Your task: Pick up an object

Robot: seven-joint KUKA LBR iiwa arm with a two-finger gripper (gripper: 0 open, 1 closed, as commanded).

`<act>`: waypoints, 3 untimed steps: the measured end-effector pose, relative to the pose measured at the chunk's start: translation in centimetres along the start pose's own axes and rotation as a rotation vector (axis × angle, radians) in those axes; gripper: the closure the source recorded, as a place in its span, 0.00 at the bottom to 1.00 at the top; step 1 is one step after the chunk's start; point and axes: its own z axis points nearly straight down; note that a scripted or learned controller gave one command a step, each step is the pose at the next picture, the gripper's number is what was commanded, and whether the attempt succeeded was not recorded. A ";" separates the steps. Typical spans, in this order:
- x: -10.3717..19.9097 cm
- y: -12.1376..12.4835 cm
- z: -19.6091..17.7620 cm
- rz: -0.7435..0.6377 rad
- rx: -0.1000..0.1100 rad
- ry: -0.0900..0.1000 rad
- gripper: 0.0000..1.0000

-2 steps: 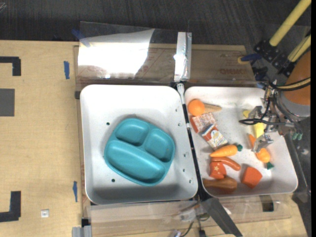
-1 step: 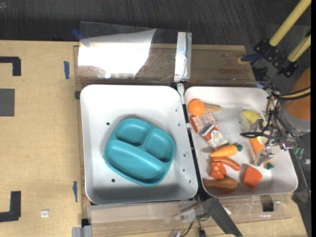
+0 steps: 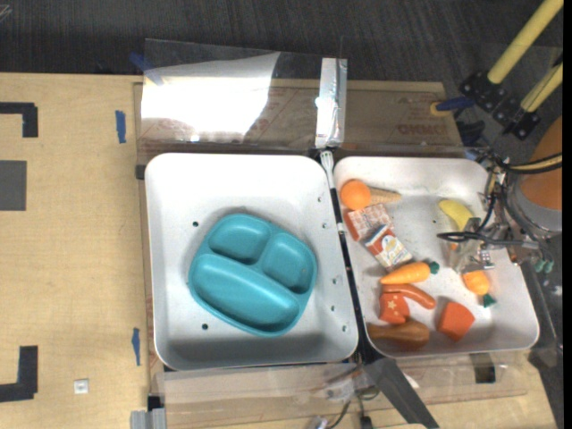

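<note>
Bins sit side by side on the bench, the left bin and the right bin touching along their inner edges. A teal divided plate with three compartments lies in the middle of the left bin, tilted a little.

Toy food is scattered over the right bin. Near its far left corner is an orange ball, with a pale cone-shaped piece just beside it. Below these, along the left edge, lies a red-and-white packet, slanted. A carrot with a green tip lies near the middle, and a red piece sits just below it, close to touching. At the near edge rest a brown oblong piece and, beside it, an orange-red block. A yellow banana lies toward the far right part of the bin.

From the right the arm reaches in, its orange band over the bin's right edge. The gripper hangs low over the right side of the bin, between the banana and a small orange fruit with a green tip — that fruit lies just beside and below the fingertips. Dark cables and metal parts clutter the wrist, so whether the fingers are spread or pressed together I cannot tell; nothing can be made out between them.

Behind the bins a clear plastic sheet catches glare — yellow bars cross the far right corner.
</note>
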 end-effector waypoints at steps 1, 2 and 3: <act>0.0 0.1 0.1 0.000 -0.001 0.002 0.00; -0.3 0.1 -1.1 -0.002 0.002 -0.008 1.00; -0.3 0.2 -1.1 -0.002 0.002 -0.007 0.00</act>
